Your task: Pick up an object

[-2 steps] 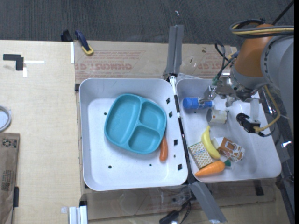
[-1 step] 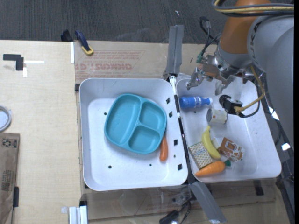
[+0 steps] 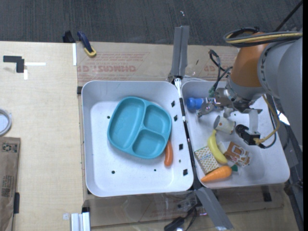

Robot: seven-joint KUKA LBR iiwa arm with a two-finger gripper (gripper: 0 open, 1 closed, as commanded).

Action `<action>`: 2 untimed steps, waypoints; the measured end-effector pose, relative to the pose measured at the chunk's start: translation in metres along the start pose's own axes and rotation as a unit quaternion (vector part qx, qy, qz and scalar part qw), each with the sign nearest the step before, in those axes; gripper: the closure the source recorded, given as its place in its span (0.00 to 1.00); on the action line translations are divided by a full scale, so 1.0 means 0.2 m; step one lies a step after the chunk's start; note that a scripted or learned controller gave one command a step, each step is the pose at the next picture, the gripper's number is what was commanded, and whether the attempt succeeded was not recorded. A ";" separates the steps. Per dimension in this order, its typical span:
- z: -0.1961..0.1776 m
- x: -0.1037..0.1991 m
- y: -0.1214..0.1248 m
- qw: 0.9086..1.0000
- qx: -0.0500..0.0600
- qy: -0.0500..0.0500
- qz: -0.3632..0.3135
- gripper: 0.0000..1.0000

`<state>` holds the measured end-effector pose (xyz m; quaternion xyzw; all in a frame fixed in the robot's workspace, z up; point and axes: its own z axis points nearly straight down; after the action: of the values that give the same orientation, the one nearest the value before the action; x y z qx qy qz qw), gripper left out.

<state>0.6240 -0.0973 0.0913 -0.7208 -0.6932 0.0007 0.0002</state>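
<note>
Around the arm — banana, carrot, perhaps a cup.

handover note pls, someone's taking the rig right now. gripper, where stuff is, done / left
Gripper: low in the right bin, far end, by the blue object. Can't tell if the fingers are open or shut; nothing visibly held.

Right bin: blue object at the far left corner, banana mid-bin, carrot at the near edge, two small packets either side of the banana.

Left bin: blue divided plate, with a small orange sausage-shaped item at its near right edge.

Done: no pick confirmed.
Left: grasp and lift one object.
</note>
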 end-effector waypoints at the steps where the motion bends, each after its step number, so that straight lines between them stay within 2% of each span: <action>1: -0.05 -0.01 0.00 1.000 0.000 0.000 0.003 1.00; 2: -0.15 -0.11 -0.09 0.995 0.000 0.000 -0.098 1.00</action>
<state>0.6045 -0.1191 0.1211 -0.6494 -0.7604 0.0003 0.0001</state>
